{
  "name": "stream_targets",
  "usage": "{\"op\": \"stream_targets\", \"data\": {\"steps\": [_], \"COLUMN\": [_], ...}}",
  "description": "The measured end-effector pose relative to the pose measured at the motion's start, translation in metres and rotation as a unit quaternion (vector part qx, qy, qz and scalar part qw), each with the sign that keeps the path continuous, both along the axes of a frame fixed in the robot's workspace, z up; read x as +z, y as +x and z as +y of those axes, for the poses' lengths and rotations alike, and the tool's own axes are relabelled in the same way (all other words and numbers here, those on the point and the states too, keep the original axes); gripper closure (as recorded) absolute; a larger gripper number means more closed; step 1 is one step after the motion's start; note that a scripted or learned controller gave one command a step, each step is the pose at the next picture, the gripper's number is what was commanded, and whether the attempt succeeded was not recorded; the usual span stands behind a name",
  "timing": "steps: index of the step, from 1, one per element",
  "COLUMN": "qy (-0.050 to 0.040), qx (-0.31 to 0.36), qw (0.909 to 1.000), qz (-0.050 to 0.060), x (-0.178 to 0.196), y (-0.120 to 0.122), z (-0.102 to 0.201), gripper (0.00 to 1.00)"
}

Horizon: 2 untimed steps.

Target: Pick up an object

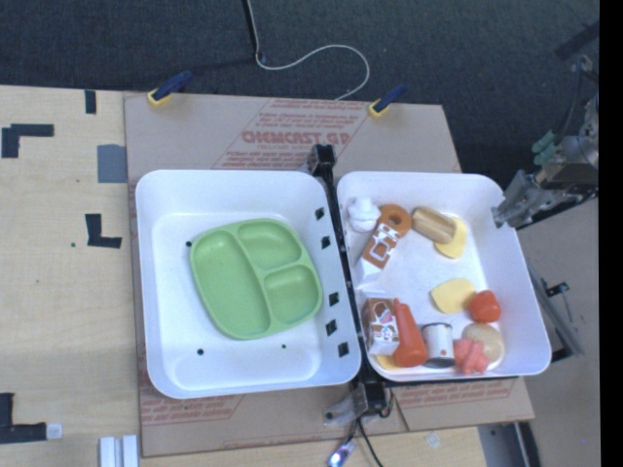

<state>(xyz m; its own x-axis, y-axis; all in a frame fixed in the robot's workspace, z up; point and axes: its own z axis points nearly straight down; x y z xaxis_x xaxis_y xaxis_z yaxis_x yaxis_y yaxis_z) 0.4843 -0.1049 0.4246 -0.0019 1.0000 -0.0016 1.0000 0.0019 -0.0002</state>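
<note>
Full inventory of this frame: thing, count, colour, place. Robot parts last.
white bins: 2, white, side by side on the bench
divided plate: 1, green, three compartments, in the left bin
tomato: 1, red, right bin, near its right wall
bread roll: 1, tan, right bin, far side
yellow pieces: 2, yellow, right bin, one under the roll, one beside the tomato
small cartons: 2, orange-white, right bin, along its left wall
cardboard sheet: 1, brown with red print, under both bins
clamps: 2, blue-yellow, at the sheet's far corners
cable: 1, white and dark, on the dark floor
gripper: 1, grey, above the right bin's right rim
</note>
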Motion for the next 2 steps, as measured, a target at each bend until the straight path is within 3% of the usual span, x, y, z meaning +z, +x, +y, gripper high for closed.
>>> {"op": "stream_targets", "data": {"steps": [1,2], "qy": [0.0012,0.0010], "qx": [-0.002,0.002], "qw": [1.0000,1.0000], "qz": [0.005,-0.003], "x": [-0.098,-0.024], "y": [-0.002,0.000], "z": [-0.020,0.036], "gripper": [1.00,1.00]}}
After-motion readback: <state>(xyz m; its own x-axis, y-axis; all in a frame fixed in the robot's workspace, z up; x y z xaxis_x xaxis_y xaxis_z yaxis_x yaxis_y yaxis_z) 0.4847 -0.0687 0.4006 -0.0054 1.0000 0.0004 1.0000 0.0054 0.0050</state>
